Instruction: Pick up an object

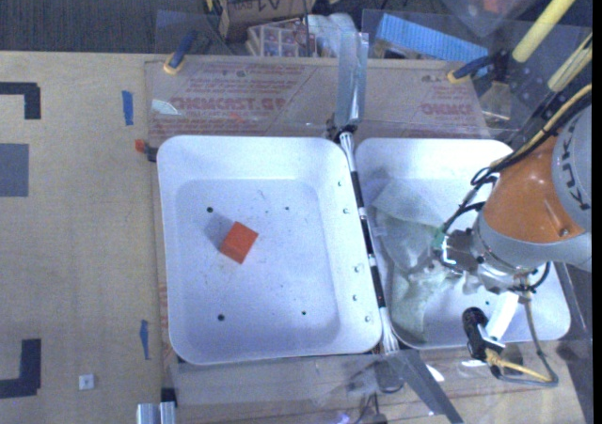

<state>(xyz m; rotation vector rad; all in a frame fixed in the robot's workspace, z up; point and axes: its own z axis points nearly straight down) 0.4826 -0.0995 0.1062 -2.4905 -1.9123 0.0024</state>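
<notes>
So the only real candidate to grab here is the little orange block (239, 243), sitting on the floor of the left bin (179, 178), a bit left of the middle with nothing crowding it. It's rotated so its corners point roughly up and down the picture, not squared to the bin walls.

My guess is it's a light, rigid cube, wood or foam or plastic, can't tell which. Stiff enough that it won't squash, and not fragile-looking. The faces look flat and matte, so probably not slippery. I'd take it across two opposite flat sides, coming straight down, with the wrist turned to match that diagonal. Pinching on the corners would likely just spin it or shoot it across the smooth bin floor.

The hand (450, 260) is over in the right bin (414, 154), low above some clear crinkly plastic (404, 225), well apart from the block. Honestly can't tell what state it's in; the wrist covers it.
</notes>
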